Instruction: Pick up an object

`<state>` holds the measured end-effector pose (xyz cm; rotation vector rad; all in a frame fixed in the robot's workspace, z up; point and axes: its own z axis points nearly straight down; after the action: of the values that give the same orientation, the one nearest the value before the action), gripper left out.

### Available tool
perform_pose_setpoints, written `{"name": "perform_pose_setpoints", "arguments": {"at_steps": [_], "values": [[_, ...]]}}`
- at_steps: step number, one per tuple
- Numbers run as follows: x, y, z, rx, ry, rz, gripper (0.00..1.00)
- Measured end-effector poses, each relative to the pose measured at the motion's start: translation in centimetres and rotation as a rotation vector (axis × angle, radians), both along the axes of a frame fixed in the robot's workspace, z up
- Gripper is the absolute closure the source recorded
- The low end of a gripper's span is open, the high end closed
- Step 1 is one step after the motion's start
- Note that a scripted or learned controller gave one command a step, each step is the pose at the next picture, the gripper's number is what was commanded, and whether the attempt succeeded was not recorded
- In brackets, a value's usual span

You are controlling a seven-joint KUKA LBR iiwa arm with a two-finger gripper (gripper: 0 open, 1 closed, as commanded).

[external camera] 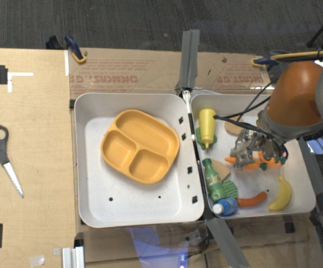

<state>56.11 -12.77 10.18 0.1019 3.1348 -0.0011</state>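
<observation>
Down in the right bin [304,202], centre-right of frame, gripper [250,156] low over the toy carrot [262,163]. Cannot tell how wide the fingers stand, nor whether anything is held. Best centred on the carrot's length, clear of banana [280,195] at lower right and yellow bottle [207,126] to the left, before closing and lifting straight.

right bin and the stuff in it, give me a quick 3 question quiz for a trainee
1. True or false: the yellow divided plate lies in the right bin.
2. Which item lies nearest the right bin's front right corner? A) banana B) yellow bottle C) green bottle
3. What tool lies on the bench left of both bins?

Key: 1 false, it lies in the left bin. 2 A. 3 scissors.
</observation>
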Motion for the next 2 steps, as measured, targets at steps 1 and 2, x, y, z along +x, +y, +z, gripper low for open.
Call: {"name": "perform_pose_setpoints", "arguments": {"at_steps": [1,2], "values": [[-3.3,3.4,0.9,0.001,0.004,0.097,1.0],[-1.3,-3.8,3.1,-0.001,0.0,0.433,1.0]]}}
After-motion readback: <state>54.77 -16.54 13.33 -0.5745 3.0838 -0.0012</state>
